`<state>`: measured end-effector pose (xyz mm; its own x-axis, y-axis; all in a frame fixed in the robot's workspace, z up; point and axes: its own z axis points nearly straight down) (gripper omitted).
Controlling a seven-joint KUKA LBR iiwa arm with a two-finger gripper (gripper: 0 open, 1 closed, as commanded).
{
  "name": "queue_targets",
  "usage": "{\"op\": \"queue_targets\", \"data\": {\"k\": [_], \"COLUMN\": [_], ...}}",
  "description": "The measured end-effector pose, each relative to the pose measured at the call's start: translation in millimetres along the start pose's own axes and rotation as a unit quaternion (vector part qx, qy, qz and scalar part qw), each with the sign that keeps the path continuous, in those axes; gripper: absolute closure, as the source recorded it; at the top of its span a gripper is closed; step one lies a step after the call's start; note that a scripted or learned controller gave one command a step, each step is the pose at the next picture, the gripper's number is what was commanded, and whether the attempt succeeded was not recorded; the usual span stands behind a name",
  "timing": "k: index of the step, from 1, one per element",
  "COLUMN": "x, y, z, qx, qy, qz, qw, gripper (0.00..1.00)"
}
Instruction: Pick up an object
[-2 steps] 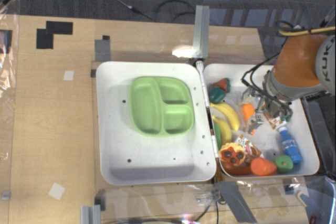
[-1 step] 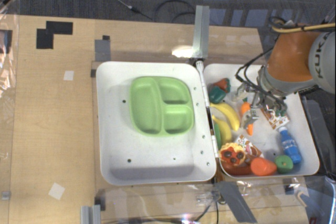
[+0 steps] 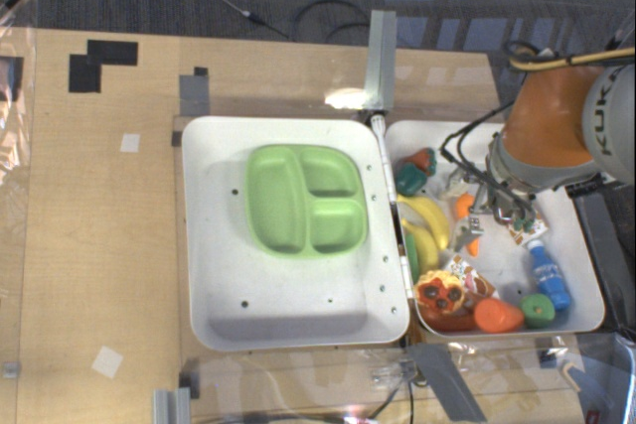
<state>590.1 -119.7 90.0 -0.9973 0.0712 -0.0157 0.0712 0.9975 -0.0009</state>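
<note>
Gripper of mine [image 3: 494,213] hangs low in the right bin [image 3: 586,243]; spread or clenched, I cannot tell, and I see nothing held. A small orange piece [image 3: 464,206] lies just to its left, with the yellow banana [image 3: 427,225] beyond. The blue bottle [image 3: 548,275] lies near, towards the front right. The green divided plate [image 3: 303,199] sits well off to the left, in the other bin [image 3: 214,243].

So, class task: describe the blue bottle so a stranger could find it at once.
Start at the right bin, the crowded one. Look along its right side, beside the arm, for the blue bottle lying flat above a green ball. It is the only blue thing there.
</note>
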Motion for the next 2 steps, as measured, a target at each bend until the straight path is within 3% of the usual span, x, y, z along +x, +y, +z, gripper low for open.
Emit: {"op": "queue_targets", "data": {"k": [1, 2], "x": [1, 30], "y": [20, 14], "z": [0, -1], "qx": [0.0, 0.0], "qy": [0.0, -0.001], "qz": [-0.007, 0.007], "qw": [1.0, 1.0], "gripper": [0.0, 0.0]}}
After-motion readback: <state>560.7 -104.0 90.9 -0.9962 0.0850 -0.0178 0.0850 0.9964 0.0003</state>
